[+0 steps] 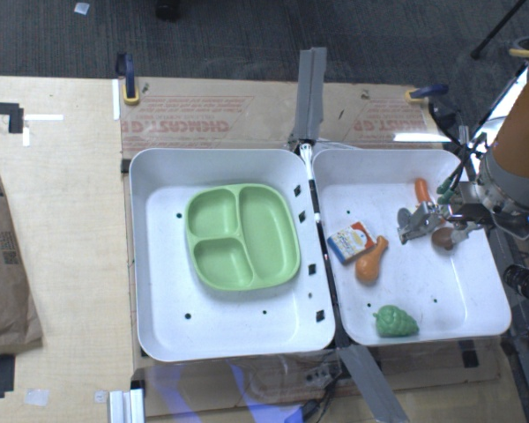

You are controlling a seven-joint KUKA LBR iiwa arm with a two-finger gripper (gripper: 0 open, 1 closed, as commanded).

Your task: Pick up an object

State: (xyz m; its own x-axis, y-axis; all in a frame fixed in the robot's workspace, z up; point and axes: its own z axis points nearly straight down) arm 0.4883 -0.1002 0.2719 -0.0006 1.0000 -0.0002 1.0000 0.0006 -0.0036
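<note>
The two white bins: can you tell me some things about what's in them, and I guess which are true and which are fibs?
1. The green plate with three sections lies in the left bin. True.
2. The green broccoli toy sits on the green plate. False: it lies in the right bin, near the front edge.
3. The orange drumstick toy lies next to the small blue and orange box. True.
4. The gripper hangs over the left bin. False: it is over the right bin, near a small brown object.
5. A small orange carrot toy lies in the right bin. True.
</note>
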